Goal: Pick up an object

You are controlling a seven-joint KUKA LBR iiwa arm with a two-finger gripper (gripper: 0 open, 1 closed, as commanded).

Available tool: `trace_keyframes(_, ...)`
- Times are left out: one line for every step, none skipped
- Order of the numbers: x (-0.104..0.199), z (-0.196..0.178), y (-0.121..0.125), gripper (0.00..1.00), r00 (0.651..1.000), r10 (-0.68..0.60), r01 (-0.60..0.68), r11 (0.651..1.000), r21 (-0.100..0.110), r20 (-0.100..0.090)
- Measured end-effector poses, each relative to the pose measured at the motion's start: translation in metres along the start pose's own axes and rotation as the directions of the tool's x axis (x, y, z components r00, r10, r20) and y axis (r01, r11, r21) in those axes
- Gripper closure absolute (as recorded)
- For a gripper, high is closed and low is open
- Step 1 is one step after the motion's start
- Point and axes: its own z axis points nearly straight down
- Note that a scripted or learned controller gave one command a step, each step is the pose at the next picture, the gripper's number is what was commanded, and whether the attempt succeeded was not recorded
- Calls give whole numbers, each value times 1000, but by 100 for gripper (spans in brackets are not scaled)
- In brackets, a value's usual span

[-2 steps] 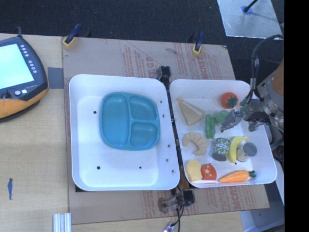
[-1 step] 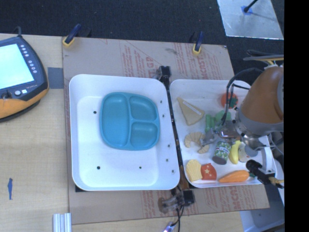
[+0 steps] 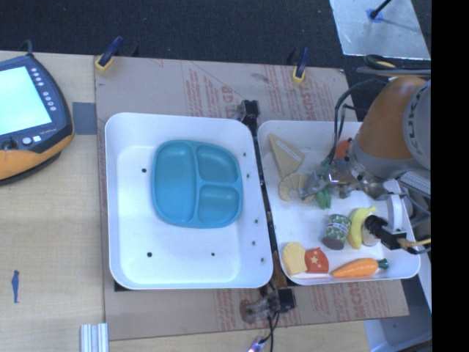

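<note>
2 shallow white bins sit side by side on the bench: the left bin (image 3: 124,196) and the right bin (image 3: 410,270). 1 grey arm (image 3: 392,127) with an orange band reaches in from the right, over the right bin's upper right part. 1 blue divided plate (image 3: 196,183) with 3 compartments lies in the left bin. 1 tablet-like screen in an orange case (image 3: 26,116) rests at the bench's left edge.

The right bin holds about 7 small things: 1 tan wedge (image 3: 284,154), 1 carrot (image 3: 357,268), 1 banana (image 3: 358,224), 1 small can (image 3: 337,230), 1 yellow piece (image 3: 294,257) touching 1 red piece with a star (image 3: 316,260), and 1 pale piece (image 3: 287,189).

The gripper (image 3: 322,185) points left into the bin's middle, its tip among green and grey bits just right of the pale piece and below the wedge. The can and banana lie just below it; the carrot lies near the bin's front wall, well apart.

Whether the claw is spread or closed, or grips anything, I cannot tell: the tip is a blurred clutter. The arm is cut off at the right and hides the bin's far right corner.
</note>
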Motion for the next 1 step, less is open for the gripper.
trace_keyframes(-1,-10,0,100,1000,-3,3,1000,3,2)
